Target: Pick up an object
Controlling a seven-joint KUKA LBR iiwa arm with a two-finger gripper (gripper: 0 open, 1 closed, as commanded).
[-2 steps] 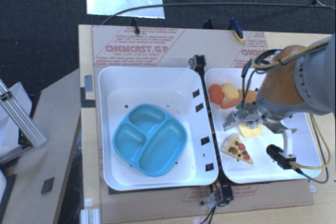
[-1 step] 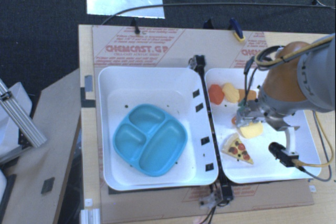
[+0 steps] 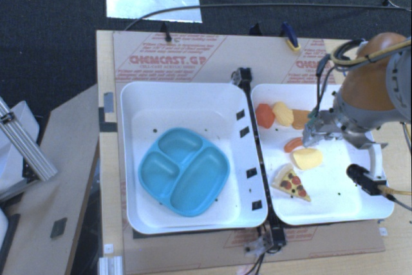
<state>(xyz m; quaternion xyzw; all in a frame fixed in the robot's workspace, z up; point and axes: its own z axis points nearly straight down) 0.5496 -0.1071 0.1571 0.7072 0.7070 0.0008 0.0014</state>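
Toy food crowds beneath the jaws (image 3: 313, 136), whose state cannot be told; the yellow piece (image 3: 308, 158) may slip aside.

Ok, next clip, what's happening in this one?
A KUKA arm reaches in over the right bin, which holds toy food. Its gripper is low among the items, right by a small red-orange piece and a pale yellow piece. Nothing can be seen between its fingers, so no pick is confirmed. A toy pizza slice lies nearer the front. The left bin holds a blue divided plate.
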